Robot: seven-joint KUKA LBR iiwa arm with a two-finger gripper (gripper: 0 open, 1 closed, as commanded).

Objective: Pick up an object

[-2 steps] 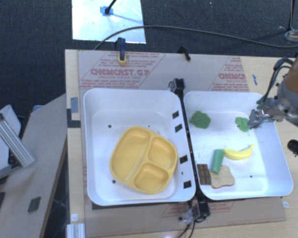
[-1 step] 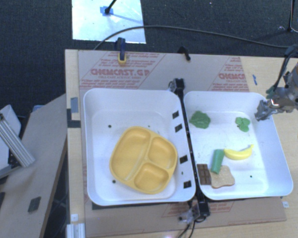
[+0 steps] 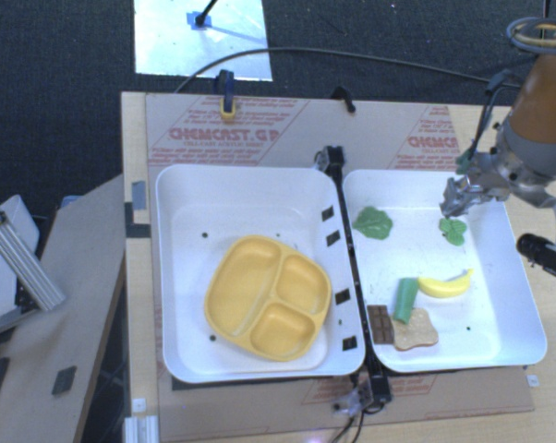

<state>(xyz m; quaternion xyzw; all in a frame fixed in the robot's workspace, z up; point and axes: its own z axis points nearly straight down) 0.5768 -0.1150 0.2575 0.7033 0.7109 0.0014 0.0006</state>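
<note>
My gripper (image 3: 456,200) hangs over the far right part of the right bin (image 3: 509,340), on the grey arm with the orange band (image 3: 544,109). Just below its tip lies a small green leaf piece (image 3: 453,232); I cannot tell whether they touch. A bigger green leaf (image 3: 373,221) lies at the bin's far left. Nearer the front are a yellow banana (image 3: 444,285), a green stick (image 3: 404,299), a slice of toast (image 3: 415,330) and a brown chocolate bar (image 3: 380,324).
The left bin (image 3: 195,210) holds a yellow divided plate (image 3: 269,295). A black divider (image 3: 347,247) with clips runs between the bins. Black cables cross the back of the bench. A metal rail (image 3: 19,257) lies at the far left.
</note>
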